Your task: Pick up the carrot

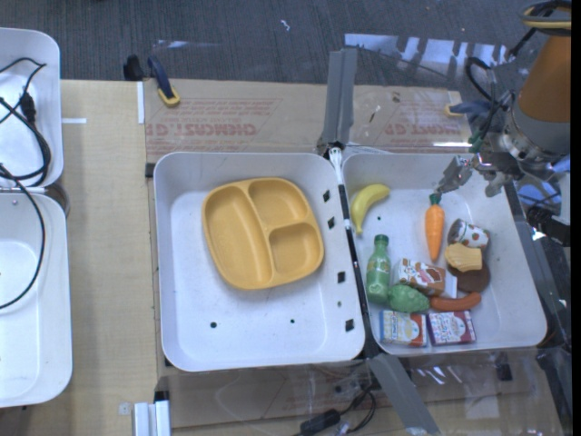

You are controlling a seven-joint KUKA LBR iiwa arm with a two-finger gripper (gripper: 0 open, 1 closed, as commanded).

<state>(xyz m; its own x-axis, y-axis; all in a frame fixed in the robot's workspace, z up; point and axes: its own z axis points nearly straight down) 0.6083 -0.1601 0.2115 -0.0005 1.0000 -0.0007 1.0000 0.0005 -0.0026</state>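
The carrot [435,232] is orange with a green top and lies upright in the picture near the middle of the right bin [534,291]. My gripper [471,181] hangs over that bin's far right part, just up and to the right of the carrot's green end. Its fingers are spread open with nothing between them. The left fingertip [447,185] is close to the carrot's top, and I cannot tell whether it touches.
Around the carrot lie a banana [366,203], a green bottle [378,267], a small can [468,234], a cheese wedge [464,258], a sausage [454,302] and two small boxes [427,328]. A yellow divided plate [263,232] sits in the left bin [180,271].
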